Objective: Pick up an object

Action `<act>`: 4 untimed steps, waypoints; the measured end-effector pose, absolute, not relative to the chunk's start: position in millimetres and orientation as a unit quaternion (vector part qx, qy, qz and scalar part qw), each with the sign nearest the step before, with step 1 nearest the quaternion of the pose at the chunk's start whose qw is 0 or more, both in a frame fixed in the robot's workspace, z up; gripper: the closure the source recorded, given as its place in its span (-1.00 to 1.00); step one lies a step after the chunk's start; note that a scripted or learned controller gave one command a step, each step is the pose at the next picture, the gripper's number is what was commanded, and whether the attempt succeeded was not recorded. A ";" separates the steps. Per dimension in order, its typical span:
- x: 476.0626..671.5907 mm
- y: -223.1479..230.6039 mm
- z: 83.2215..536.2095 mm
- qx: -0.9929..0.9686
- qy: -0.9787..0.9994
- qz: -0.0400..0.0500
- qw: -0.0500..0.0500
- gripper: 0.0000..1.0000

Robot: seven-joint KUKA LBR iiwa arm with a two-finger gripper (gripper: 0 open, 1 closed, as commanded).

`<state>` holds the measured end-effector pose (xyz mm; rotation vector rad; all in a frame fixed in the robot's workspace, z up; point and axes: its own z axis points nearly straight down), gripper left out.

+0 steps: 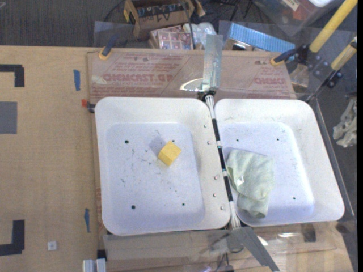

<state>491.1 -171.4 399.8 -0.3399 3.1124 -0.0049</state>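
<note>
Left bin [113, 123]: small yellow block [169, 153] near its middle, lying free. Right bin [300, 123]: crumpled pale green cloth [252, 180] against the left wall, toward the near corner. Cardboard sheet [142, 75] behind both bins, red print partly legible, "CHEMCAST". My claw's state: cannot tell.

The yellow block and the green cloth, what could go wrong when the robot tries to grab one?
The yellow block is small and sits turned at an angle in the left bin, so it might slip out sideways. The pale green cloth lies crumpled against the right bin's inner wall, so a grab there may bump the wall or catch only a fold.
</note>
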 end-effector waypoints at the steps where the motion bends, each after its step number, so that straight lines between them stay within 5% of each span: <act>1: 502.7 -146.9 371.1 -0.302 0.953 -0.001 0.003 1.00; 2: 497.3 -142.0 390.4 -0.469 0.883 -0.002 0.005 1.00; 3: 518.5 -111.8 392.7 -0.682 0.731 -0.002 0.004 1.00; 4: 499.0 -127.0 436.1 -0.812 0.583 -0.002 0.003 1.00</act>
